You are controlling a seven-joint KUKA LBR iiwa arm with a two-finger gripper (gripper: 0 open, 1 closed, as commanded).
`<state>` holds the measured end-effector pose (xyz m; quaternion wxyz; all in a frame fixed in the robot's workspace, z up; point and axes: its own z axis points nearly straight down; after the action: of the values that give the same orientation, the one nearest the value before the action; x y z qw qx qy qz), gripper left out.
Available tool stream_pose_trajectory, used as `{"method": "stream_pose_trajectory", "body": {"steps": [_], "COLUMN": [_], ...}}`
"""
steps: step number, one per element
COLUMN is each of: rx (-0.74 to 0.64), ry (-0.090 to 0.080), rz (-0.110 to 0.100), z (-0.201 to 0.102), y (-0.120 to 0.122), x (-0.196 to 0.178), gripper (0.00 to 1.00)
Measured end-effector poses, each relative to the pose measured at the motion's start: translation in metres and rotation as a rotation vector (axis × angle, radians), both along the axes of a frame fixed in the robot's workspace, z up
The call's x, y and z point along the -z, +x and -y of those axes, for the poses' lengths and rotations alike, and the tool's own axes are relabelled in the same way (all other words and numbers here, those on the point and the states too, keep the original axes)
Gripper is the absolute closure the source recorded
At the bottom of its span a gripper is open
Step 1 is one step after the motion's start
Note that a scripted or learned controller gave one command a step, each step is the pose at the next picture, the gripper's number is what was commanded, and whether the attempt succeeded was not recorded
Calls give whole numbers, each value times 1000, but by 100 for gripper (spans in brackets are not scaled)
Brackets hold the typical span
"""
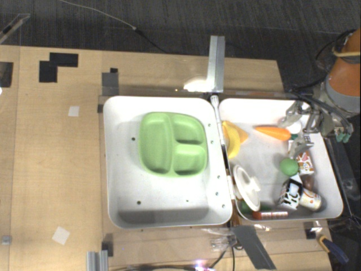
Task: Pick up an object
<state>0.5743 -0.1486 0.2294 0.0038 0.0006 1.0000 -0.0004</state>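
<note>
A: Sweeping left to right. What's sitting far left?

B: Bare wooden surface, black patches showing in the upper left of the frame. Next, the left bin, holding a green divided plate lying flat, toward its upper middle.

A: And the right bin?

B: Right bin is sitting just beside the left one, rims touching along the centre. It's crowded. A yellow piece is lying by its left wall, a white lid-like disc leaning below that. An orange carrot is lying across the upper middle. A green ball is sitting mid-bin, a black-and-white printed item and a small cup lying below it near the lower right corner. A red marker is resting along the bottom wall.

A: Arm?

B: Coming in from the right edge, orange band showing upper right of the frame. The hand is hanging in the right bin's upper right part, just right of the carrot and above the green ball.

A: Gripping anything?

B: Can't tell whether its fingers are apart or together; too small and cluttered there. Nothing is visibly sitting between them. A red-and-white packet is lying just below the hand, beside the ball.
</note>
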Motion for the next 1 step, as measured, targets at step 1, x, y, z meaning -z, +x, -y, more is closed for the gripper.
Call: {"method": "stream_pose_trajectory", "body": {"steps": [1], "rx": [-29], "ry": [1], "rz": [-4], "z": [10], "y": [35], "x": [132], "gripper": [0]}}
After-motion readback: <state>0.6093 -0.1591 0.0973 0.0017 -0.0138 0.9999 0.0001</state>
